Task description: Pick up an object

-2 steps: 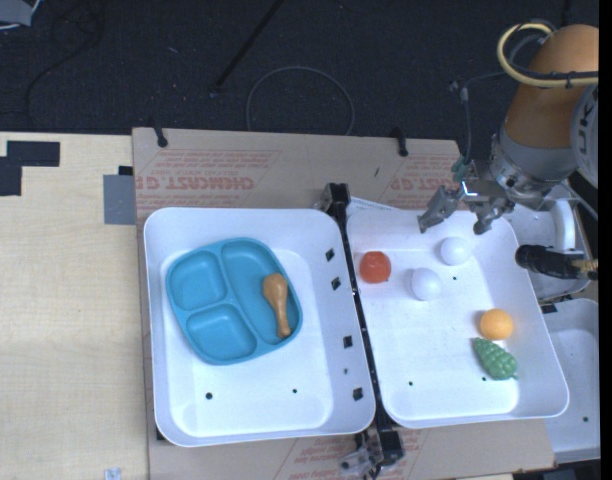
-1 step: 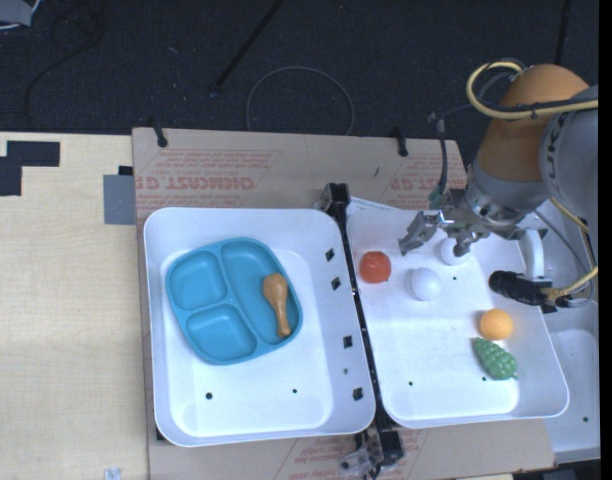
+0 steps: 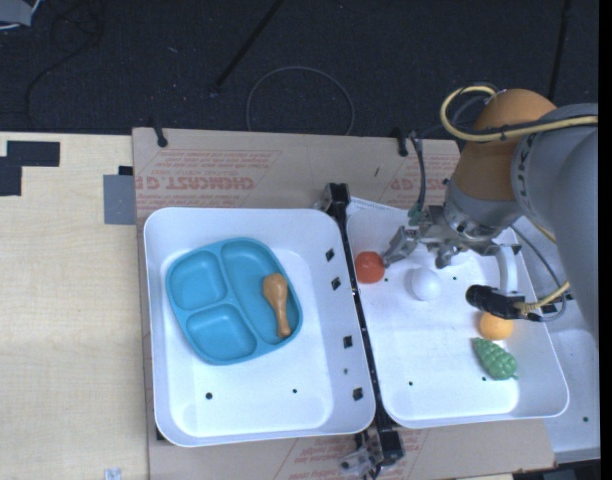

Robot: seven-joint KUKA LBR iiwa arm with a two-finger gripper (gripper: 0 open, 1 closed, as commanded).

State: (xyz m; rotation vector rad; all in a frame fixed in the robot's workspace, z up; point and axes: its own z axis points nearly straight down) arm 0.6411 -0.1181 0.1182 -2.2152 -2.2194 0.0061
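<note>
My gripper (image 3: pixel 421 256) hangs over the back of the right bin (image 3: pixel 546 393) with its fingers spread open and nothing between them. A white ball (image 3: pixel 424 286) lies just in front of it, below the gap. A red tomato-like ball (image 3: pixel 369 266) sits by the left fingertip (image 3: pixel 394 251), close to the divider. Further right lie an orange fruit (image 3: pixel 494 326) and a green bumpy piece (image 3: pixel 496 359).
The left bin (image 3: pixel 176 408) holds a blue sectioned plate (image 3: pixel 201 283) with a tan drumstick (image 3: pixel 277 301) on its right side. A black cable or part (image 3: pixel 494 299) of the arm crosses above the orange fruit. The black divider (image 3: pixel 354 318) runs between the bins.
</note>
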